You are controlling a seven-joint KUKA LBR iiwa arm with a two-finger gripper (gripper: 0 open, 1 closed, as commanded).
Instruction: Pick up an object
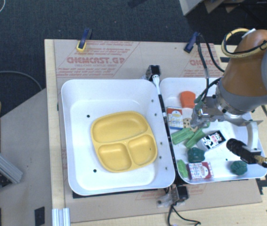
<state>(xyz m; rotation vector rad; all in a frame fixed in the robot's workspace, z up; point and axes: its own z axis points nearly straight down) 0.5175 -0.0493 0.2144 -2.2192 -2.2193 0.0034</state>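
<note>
In the right bin (216,175): crowded; green pieces (188,136) by its left wall.
Gripper (200,119): over that clutter; grip state cannot be told.
Left bin (72,126): yellow tray (123,140), open margins around it.

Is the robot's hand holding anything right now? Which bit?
It cannot be told. The gripper is low in the right bin, just above the green pieces, but nothing is visibly between its fingers.
</note>
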